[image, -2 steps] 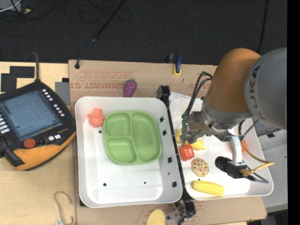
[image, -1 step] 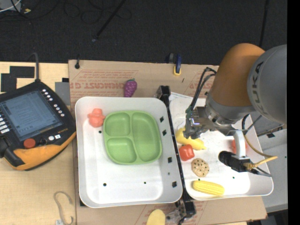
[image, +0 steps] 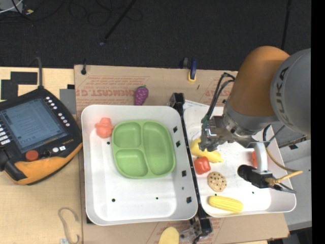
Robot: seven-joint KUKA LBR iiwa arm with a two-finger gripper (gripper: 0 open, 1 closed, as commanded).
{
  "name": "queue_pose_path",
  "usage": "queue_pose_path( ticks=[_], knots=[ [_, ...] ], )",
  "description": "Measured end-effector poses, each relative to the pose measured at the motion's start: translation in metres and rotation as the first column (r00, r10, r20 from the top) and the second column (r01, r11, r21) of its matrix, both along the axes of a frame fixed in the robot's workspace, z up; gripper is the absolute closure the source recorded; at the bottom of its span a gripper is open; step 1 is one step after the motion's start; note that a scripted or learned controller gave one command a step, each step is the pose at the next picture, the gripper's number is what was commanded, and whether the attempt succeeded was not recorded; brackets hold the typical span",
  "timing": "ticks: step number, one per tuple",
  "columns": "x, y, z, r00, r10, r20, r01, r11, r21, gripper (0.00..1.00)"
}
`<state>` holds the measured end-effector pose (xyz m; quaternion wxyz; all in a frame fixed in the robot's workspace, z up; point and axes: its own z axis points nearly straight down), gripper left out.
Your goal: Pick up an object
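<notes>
Bench point(image: 40, 207) with cardboard sheet point(image: 111, 85) under two white bins, arm point(image: 264, 85) reaching in from the right over right bin point(image: 251, 198). Left bin point(image: 132, 200) holds green divided plate point(image: 142, 149) near its middle and pink toy point(image: 103, 127) at far-left corner, just beside the plate. Pendant point(image: 35, 131) sits on the bench left of the bins. Jaws low over near-left part of right bin, right above yellow toy point(image: 212, 156) and seemingly touching it; cannot tell if jaws are open or closed, or gripping anything. Corn point(image: 225, 203) lies at right bin's near edge, cookie point(image: 217, 181) just above it, red pepper point(image: 202, 165) just beside the yellow toy by the divider. Outside the bins: purple grapes point(image: 141, 94) on the cardboard behind left bin, lemon point(image: 169, 235) at the near edge, hook point(image: 68, 222) on the bench near-left, clamp point(image: 192, 70) on the cardboard's far edge
</notes>
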<state>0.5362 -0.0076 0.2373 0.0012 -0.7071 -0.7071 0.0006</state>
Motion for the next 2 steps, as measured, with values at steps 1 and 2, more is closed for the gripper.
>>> queue_pose_path(
  ticks=[1,2],
  knots=[
    [0.003,-0.004,-0.018,1.0,-0.001,-0.003,0.001,1.0,-0.001,1.0],
    [-0.002,0.002,0.0,1.0,0.0,0.0,0.0,1.0,0.0,1.0]
  ],
)
